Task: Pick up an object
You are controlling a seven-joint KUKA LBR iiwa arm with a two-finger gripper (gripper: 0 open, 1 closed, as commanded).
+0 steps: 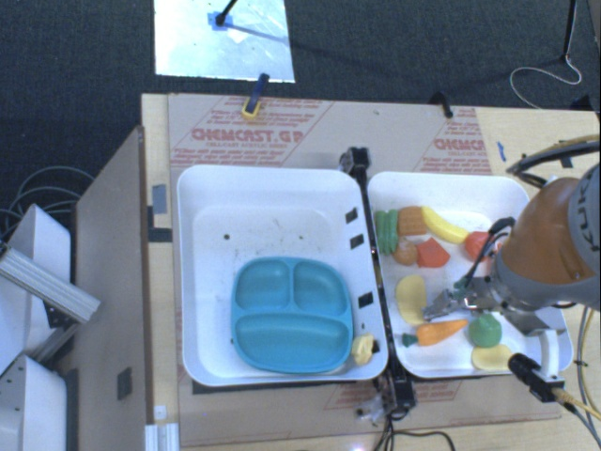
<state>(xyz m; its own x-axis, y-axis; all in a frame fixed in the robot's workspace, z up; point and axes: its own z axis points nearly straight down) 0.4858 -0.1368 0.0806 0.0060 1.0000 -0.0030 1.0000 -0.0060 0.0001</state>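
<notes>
Our pincer [441, 303] is down in the right bin [526, 188], and we honestly can't tell how it's set from up here. The toy carrot [441, 332] lies just below it, a pale yellow piece [410, 296] sits to its left, and a green ball [485, 328] is just right.

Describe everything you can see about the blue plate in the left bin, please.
The blue plate looks like smooth plastic, a rounded rectangle with three compartments: two small ones at the far side and one long one at the near side. It lies flat on the floor of the left bin, toward the near right corner. A small yellow object sits against its near right corner.
</notes>
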